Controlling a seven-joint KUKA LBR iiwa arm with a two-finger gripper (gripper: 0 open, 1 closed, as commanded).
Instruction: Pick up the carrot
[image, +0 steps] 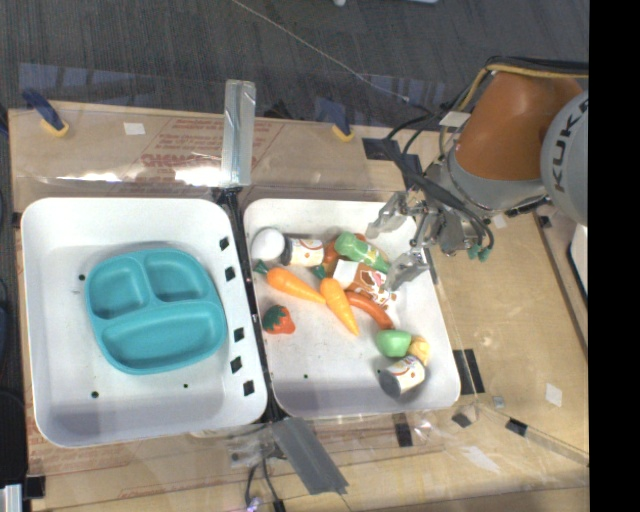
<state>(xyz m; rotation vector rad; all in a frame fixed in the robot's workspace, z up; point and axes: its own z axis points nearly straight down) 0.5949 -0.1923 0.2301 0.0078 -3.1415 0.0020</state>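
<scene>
Two orange carrots lie in the right bin (330, 375). One carrot (292, 285) points left near the bin's middle. The second carrot (340, 306) lies slanted just right of it, touching a long red pepper (372, 313). My gripper (397, 246) hovers over the bin's upper right part, to the right of both carrots. Its fingers (386, 220) are spread, with nothing between them. It is close to a green vegetable (356, 246) and a small printed packet (372, 283).
The right bin also holds a white ball (268, 243), a small bottle (311, 254), a red strawberry (279, 319), a green pear (394, 343) and a tipped can (403, 377). In the left bin (60, 400) sits a teal divided plate (155, 308).
</scene>
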